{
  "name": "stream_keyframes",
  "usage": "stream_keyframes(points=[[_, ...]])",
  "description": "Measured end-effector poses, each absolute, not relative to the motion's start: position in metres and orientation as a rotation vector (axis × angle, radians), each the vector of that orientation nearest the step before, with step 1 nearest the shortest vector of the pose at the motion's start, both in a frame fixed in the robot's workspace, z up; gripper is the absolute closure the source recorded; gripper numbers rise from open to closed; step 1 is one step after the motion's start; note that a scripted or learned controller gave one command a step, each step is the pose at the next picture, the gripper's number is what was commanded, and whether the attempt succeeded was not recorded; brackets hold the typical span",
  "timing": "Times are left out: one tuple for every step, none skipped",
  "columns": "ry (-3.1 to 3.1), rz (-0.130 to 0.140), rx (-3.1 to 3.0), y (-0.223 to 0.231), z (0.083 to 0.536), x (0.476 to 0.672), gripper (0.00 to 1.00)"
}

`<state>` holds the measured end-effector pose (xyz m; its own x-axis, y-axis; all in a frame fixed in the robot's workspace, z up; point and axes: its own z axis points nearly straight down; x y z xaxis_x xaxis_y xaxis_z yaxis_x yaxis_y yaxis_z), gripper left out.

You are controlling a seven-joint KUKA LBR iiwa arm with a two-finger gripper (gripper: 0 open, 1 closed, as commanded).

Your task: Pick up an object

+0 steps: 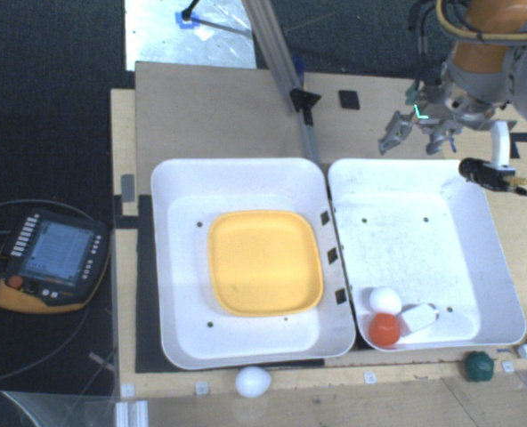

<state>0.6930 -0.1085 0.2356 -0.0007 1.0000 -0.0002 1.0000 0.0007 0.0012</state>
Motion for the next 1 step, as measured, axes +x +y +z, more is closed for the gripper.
stream_keyframes(points=[[2.222,0.001,2.220,-0.1085,0.2356,0.6930,0.00]])
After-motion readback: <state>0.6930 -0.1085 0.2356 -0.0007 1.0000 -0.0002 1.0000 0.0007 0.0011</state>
